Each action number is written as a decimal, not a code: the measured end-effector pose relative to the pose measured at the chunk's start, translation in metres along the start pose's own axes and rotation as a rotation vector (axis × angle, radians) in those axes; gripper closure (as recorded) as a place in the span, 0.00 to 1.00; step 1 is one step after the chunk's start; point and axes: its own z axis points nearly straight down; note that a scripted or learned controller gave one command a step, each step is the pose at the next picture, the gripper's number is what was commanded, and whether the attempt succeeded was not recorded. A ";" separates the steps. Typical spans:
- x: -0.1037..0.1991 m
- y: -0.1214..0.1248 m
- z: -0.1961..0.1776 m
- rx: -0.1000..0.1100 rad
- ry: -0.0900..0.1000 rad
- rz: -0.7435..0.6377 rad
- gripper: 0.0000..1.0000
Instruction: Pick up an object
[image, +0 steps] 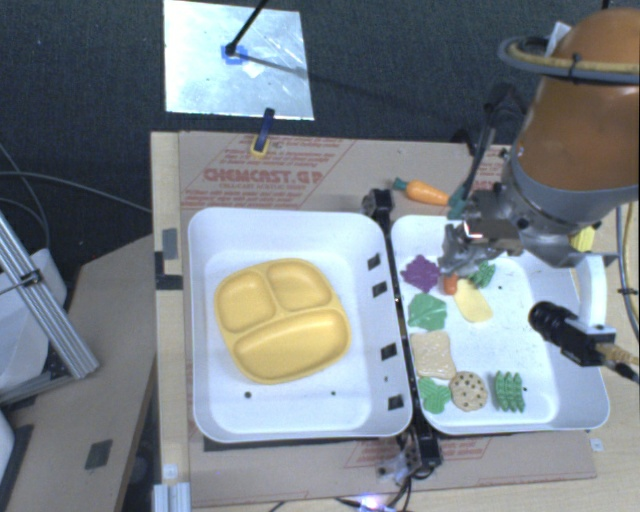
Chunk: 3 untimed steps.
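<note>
A bulky robot arm (575, 120) with a rounded orange band set above a smooth grey wrist section. A dark cable runs down beside it to a small metallic grey gripper (465, 250).

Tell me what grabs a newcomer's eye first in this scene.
The big yellow divided plate fills the middle of the left bin. In the right bin, small toy foods lie scattered, among them a purple piece, a cookie and a green pod. The arm's end effector hangs over that bin's upper part, and a toy carrot lies outside the bins above it.
</note>
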 end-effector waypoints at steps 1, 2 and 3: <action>-0.094 -0.003 0.000 0.005 -0.005 0.012 1.00; -0.075 0.015 0.196 0.022 -0.001 0.002 1.00; -0.024 -0.001 0.094 -0.002 0.002 -0.007 1.00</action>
